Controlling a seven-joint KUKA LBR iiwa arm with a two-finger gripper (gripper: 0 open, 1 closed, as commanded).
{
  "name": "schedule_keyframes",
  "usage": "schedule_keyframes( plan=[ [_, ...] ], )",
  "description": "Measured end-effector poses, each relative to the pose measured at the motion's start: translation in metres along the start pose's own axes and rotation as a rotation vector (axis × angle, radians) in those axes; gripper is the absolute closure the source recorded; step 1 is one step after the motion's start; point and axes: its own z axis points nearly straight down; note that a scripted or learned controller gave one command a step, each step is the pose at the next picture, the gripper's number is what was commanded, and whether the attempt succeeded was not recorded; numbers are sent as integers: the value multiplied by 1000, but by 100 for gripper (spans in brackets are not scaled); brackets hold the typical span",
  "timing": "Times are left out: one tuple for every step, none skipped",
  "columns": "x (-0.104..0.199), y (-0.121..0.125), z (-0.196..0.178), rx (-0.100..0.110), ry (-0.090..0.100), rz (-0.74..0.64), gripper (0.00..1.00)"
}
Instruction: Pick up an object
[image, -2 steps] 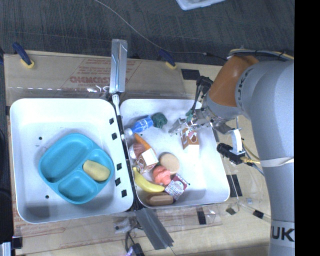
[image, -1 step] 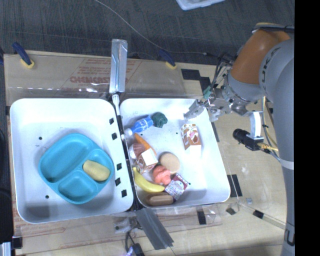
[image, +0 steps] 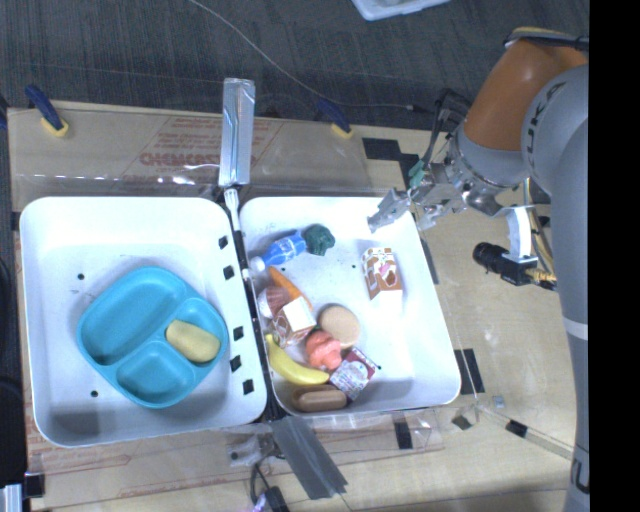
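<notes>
My gripper (image: 392, 210) hangs over the upper right corner of the right bin (image: 425, 335), with nothing between its fingers. Just below it lies a small brown and white carton (image: 382, 272). Further left in the same bin sit a blue bottle (image: 281, 250), a dark green lump (image: 319, 238), an orange carrot (image: 285, 282), a tan round bun (image: 339, 323), a pink-red fruit (image: 322, 350), a banana (image: 292, 367), a brown sausage (image: 320, 400) and a red and white packet (image: 352, 375).
The left bin (image: 50, 300) holds a blue divided plate (image: 130, 330) with a yellow potato-like piece (image: 193, 341) in its right compartment. A metal strip (image: 237, 130) stands at the divider between the bins. Bare bin floor lies right of the carton.
</notes>
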Motion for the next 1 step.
schedule_keyframes(
  plan=[
    [8,-27,118,-21,-6,77,0]
  ],
)
